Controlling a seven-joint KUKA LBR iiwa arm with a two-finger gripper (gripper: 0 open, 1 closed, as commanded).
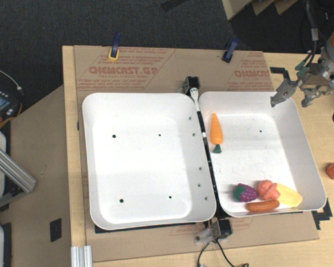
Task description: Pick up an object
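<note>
My gripper (294,96) hangs over the far right corner of the right bin (300,132), open, with nothing between its fingers. An orange carrot (216,129) with a green stem lies near the right bin's left wall. At that bin's near edge sit a purple grape bunch (245,192), a pink-orange toy (269,189), a yellow piece (290,196) and a red sausage (263,206), all close together and well away from the gripper.
The left bin (145,160) lies beside the right one, joined by a black hinge strip (203,143). Blue clamps (115,48) (230,50) hold the cardboard base at the back. A small orange object (333,171) lies outside the right bin.
</note>
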